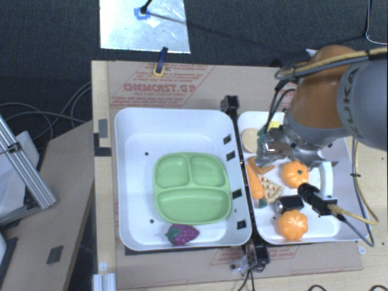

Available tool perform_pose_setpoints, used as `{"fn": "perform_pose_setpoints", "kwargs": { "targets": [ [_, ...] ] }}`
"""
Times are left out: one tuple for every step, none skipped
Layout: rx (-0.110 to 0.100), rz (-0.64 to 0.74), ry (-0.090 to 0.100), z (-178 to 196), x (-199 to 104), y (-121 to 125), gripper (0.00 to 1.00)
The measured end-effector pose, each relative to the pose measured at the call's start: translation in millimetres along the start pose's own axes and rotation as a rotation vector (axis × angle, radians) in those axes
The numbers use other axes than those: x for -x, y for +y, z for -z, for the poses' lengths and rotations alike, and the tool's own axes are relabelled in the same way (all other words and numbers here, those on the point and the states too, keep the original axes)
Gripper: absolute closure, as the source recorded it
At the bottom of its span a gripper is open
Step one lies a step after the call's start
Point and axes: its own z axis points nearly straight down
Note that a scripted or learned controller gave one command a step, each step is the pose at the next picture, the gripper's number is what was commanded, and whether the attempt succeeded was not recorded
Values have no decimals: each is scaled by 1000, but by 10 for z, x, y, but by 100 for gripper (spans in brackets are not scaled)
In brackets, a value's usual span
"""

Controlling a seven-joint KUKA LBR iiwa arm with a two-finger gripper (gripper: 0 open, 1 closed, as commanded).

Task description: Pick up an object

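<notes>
In the camera view the end effector (265,153), its opening impossible to tell, hangs low in the right bin (345,232) above the orange wedge (255,185), likely light, stiff and smooth, best pinched across its narrow sides.

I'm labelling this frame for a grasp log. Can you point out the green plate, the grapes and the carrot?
green plate (193,188), camera view, on the ridge between its compartments
grapes (182,234), camera view, middle of the bunch
carrot (255,185), camera view, middle of its length
</notes>
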Motion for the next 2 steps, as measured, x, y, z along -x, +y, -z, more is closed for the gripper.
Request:
{"fn": "perform_pose_setpoints", "kwargs": {
  "targets": [
    [-1,-6,0,-110,151,13,100],
    [1,-1,0,73,107,78,100]
  ]
}}
